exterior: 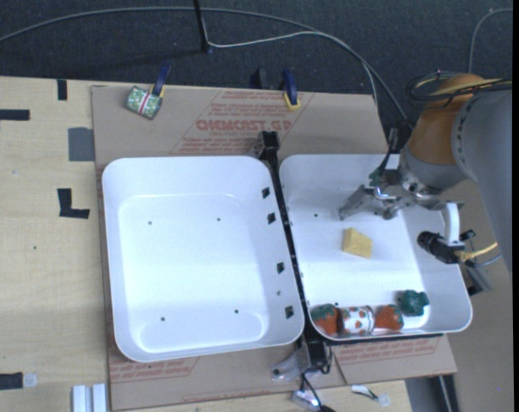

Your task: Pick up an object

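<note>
gripper [372, 202] hovers over right bin [328, 269], fingers spread apart, nothing btwn them. yellow wedge [357, 243] sits just below-left of it in view, mid-bin, long axis roughly across bin. 1 wedge, 4 small toys [368, 316] lined along bin's near wall. 2 bins total; left bin [190, 256] has no items.

Two white bins [190, 178], five small objects [357, 243]
</note>
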Available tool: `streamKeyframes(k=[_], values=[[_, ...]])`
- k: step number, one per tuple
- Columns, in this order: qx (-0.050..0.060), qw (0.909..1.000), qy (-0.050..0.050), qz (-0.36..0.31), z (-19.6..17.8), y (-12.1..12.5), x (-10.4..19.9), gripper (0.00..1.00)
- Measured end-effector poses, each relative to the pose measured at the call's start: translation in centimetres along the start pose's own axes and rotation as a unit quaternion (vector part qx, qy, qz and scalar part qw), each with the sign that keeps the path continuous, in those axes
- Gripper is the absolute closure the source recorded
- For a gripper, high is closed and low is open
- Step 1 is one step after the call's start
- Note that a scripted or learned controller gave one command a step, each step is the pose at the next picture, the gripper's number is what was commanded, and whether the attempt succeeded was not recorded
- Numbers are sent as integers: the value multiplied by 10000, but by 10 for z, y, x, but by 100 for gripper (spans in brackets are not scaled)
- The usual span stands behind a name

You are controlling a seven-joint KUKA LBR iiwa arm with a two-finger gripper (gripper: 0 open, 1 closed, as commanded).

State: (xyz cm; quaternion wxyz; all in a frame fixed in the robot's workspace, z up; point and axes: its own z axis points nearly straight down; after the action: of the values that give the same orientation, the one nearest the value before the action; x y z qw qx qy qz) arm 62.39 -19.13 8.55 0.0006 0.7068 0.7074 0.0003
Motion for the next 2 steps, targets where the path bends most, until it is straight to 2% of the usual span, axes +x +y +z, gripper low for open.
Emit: streamKeyframes(k=[1, 2], values=[[-4, 10000, -1, 2, -1, -49, 11, 0], [0, 10000, 2, -8, 0, -72, 58, 0]])
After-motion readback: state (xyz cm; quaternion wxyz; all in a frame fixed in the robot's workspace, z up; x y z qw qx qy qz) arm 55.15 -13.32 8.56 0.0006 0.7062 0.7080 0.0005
